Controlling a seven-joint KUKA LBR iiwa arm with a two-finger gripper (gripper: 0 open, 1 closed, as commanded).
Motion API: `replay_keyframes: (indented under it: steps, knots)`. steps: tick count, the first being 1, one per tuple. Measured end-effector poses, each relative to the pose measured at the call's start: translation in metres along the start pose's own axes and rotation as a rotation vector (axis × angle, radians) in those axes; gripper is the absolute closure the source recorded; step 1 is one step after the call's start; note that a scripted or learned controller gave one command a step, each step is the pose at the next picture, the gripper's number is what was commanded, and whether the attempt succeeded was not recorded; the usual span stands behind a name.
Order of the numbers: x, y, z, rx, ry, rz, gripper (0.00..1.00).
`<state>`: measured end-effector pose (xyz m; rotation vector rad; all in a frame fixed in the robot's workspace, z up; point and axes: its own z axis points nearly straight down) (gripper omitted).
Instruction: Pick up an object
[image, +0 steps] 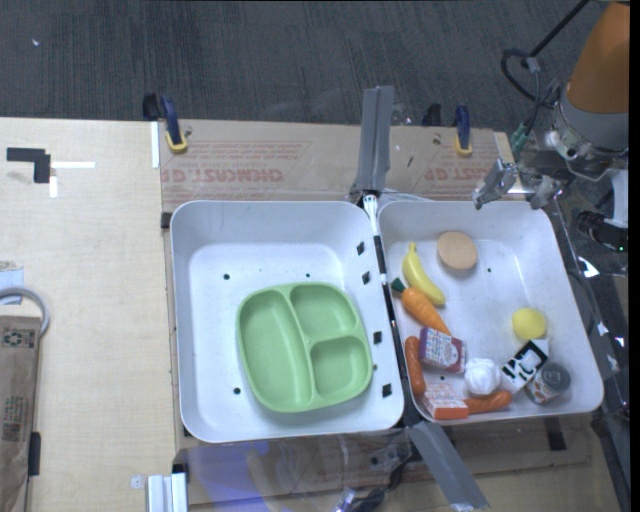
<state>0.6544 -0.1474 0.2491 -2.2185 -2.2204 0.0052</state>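
— What's in the left bin?
— A divided plate, lying flat.
— And the right bin?
— Banana beside a carrot, round disc behind, can in the front right corner.

On your pale wooden bench sit two white bins side by side, the left bin and the right bin, with brown cardboard at the far side.

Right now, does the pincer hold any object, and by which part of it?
Nothing is held. The pincer is above the far rim of the right bin, away from the banana and the other items.
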Motion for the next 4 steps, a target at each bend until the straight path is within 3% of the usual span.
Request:
replay_keyframes:
  steps: [1,2,3,4]
  knots:
    - [0.024,-0.087,0.102,0.0,0.001,-0.12,0.0]
    - [0.049,-0.126,0.16,0.001,0.001,-0.142,0.0]
    - [0.048,-0.126,0.152,0.002,0.002,-0.138,1.0]
    - [0.087,-0.068,0.059,0.0,-0.001,0.008,1.0]
